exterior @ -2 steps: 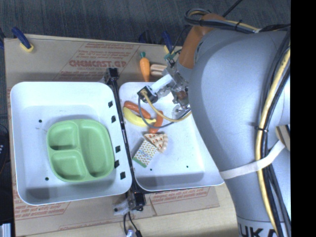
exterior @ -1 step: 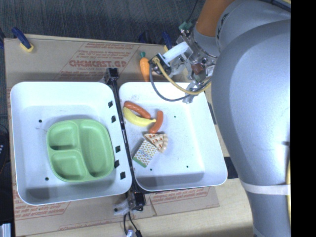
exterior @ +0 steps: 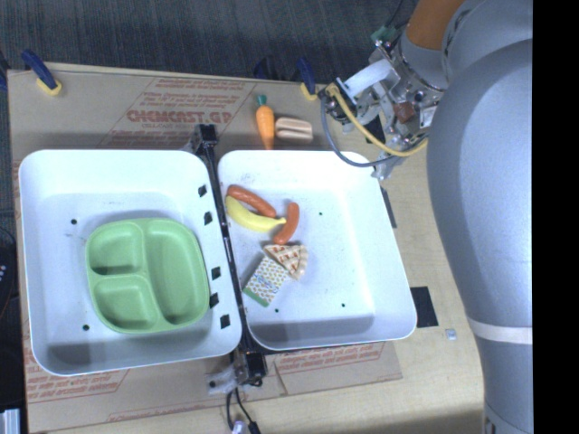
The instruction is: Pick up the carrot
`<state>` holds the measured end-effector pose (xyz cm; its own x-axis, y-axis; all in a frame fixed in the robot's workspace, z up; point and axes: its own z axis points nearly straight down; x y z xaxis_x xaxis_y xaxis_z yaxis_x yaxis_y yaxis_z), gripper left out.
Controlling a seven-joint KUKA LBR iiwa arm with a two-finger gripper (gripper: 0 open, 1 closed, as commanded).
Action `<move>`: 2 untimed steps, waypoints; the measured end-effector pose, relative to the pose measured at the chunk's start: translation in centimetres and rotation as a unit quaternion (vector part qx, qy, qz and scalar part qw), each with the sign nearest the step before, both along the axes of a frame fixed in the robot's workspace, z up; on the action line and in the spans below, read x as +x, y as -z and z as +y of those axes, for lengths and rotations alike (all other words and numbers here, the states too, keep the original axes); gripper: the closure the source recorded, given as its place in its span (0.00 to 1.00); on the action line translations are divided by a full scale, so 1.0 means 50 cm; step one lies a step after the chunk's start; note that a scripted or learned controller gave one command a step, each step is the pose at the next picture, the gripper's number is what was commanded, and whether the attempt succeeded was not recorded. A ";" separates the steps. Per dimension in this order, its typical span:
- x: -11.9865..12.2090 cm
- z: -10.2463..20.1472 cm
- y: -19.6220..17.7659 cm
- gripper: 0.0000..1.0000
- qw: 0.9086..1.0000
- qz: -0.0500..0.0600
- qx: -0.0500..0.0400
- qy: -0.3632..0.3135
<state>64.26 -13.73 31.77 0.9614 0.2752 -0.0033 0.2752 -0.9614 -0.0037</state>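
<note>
The carrot (exterior: pixel 263 124), small and orange with a green top, lies on the cardboard just behind the right bin (exterior: pixel 362 242), outside both bins. It points towards the bin's back rim. My gripper (exterior: pixel 384 156) hangs over the back right corner of the right bin, well to the right of the carrot and apart from it. Yellow cable loops around the wrist above it. Nothing shows as held.
A tan bread-like toy (exterior: pixel 293 129) lies right next to the carrot. The right bin holds a banana (exterior: pixel 253 216), two sausages (exterior: pixel 251 199), a wedge of toast (exterior: pixel 288 259) and a small card (exterior: pixel 263 284). A green divided plate (exterior: pixel 145 274) sits in the left bin (exterior: pixel 45 242).
</note>
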 end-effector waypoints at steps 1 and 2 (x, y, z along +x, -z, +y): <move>0.011 -0.017 0.348 0.00 0.999 0.003 0.001 -0.054; -0.084 0.080 0.447 0.00 1.000 0.000 -0.001 -0.009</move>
<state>60.06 -9.75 9.41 0.9564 0.2922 -0.0028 0.2921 -0.9564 -0.0023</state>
